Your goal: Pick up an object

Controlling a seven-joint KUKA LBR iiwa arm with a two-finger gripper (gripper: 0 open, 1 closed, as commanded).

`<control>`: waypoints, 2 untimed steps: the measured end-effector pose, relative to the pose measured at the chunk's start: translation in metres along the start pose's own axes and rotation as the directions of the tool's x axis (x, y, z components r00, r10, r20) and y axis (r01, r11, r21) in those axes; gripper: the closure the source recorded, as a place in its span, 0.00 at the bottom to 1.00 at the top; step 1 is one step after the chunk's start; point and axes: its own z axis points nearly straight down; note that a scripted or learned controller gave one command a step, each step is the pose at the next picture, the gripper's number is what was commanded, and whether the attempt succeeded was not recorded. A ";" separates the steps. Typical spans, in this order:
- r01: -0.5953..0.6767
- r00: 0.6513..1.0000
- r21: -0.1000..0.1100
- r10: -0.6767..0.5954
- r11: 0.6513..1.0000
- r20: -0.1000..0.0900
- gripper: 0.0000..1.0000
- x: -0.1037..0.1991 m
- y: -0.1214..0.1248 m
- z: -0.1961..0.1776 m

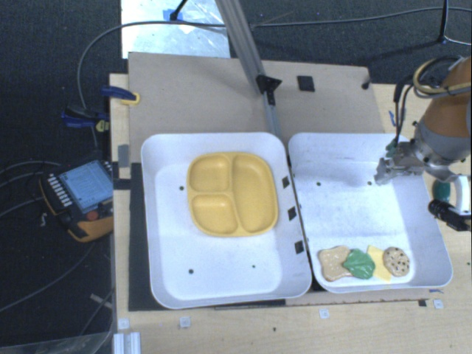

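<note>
Two shallow white bins sit side by side on a brown surface (192, 80). The left bin (169, 271) holds a yellow divided plate (232, 194). In the right bin (354, 212), along its near edge, lie a tan toast piece (332, 262), a green leaf (360, 264), a yellow cheese slice (378, 259) and a chocolate-chip cookie (397, 260), touching in a row. The jaws (389, 169) hang over the right bin's far right part, well apart from the food; whether they are spread cannot be told.

Robot lab. Bench (184, 87) with cardboard top on dark carpet (51, 43), loose cables (96, 43) across floor, clamps (110, 94) at bench edge, handheld pendant (81, 198) lying beside, two white bins (221, 271) fixed under overhead camera.
</note>
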 end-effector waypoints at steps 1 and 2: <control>0.001 1.000 -0.001 -0.001 1.000 0.001 1.00 -0.007 0.006 -0.062; 0.002 1.000 0.000 -0.002 1.000 0.000 1.00 -0.007 0.007 -0.097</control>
